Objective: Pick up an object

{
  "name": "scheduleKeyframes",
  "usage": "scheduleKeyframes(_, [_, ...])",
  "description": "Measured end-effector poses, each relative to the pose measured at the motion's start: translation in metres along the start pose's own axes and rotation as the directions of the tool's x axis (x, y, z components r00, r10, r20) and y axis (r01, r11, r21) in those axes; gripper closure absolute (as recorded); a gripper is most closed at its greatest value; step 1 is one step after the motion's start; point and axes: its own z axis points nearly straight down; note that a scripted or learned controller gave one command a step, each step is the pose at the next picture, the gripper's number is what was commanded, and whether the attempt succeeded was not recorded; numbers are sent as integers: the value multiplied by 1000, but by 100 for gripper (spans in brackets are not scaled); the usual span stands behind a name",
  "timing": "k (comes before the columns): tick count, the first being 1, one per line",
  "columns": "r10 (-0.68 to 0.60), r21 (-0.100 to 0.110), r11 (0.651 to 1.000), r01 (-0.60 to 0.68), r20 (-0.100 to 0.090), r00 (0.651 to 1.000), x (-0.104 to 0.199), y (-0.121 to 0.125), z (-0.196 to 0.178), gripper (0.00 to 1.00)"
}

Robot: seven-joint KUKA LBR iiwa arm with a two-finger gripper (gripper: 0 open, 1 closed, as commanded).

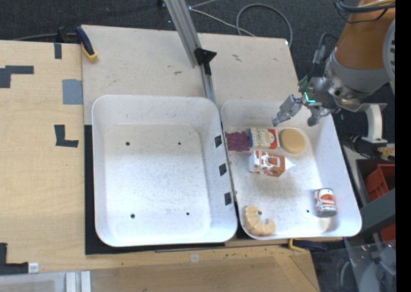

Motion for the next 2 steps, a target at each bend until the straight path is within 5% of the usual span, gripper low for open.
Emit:
scheduleKeyframes(1, [-1,-4,1000,1,1,1000,0,1,-2,0])
scheduleKeyframes(2, [0,2,1000,0,1,1000,0,-9,58,0])
